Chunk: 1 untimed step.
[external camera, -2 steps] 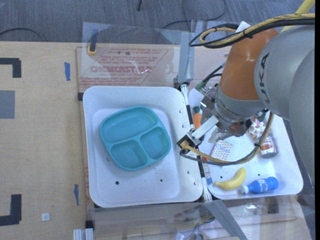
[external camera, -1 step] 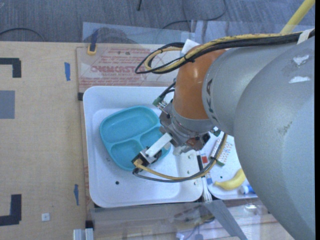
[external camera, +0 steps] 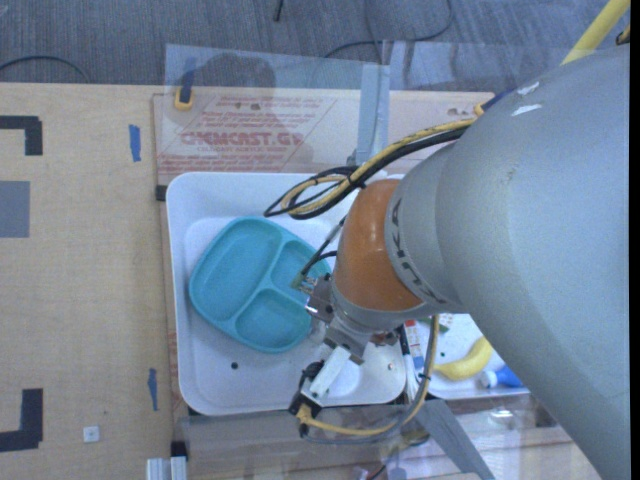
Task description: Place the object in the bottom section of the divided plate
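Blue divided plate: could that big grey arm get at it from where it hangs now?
Probably yes. The arm hangs right over the plate's right edge, above the same white bin, and nothing visible stands between them. That edge itself is hidden under the arm.

Wooden bench (external camera: 80, 298), white bin (external camera: 200, 380) on it

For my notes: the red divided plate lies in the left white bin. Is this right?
Not quite. The camera view shows the divided plate is turquoise, not red; it does lie in the left white bin.
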Motion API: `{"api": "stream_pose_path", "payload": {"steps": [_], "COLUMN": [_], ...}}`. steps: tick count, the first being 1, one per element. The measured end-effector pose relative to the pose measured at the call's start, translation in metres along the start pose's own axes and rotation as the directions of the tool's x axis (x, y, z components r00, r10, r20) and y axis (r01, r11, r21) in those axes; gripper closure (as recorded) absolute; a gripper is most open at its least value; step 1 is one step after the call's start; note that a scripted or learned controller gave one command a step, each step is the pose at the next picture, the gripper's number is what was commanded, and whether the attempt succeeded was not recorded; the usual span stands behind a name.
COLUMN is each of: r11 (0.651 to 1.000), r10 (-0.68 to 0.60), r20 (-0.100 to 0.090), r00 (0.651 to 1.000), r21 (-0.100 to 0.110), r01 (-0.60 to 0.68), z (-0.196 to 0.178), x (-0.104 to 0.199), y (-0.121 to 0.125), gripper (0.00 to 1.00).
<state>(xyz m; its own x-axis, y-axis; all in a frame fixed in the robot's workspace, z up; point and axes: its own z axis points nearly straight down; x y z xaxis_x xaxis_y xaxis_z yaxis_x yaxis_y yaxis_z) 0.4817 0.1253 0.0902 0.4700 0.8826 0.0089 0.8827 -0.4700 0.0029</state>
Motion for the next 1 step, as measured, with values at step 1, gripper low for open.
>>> {"api": "stream_pose_path", "payload": {"steps": [1], "r11": [0.878], "r10": [-0.479], "r20": [0.016], "r00": [0.878], "r21": [0.003], "r01": [0.479], "z": [0.0007], "x": [0.0379], "y": [-0.0191], "gripper": [1.0]}}
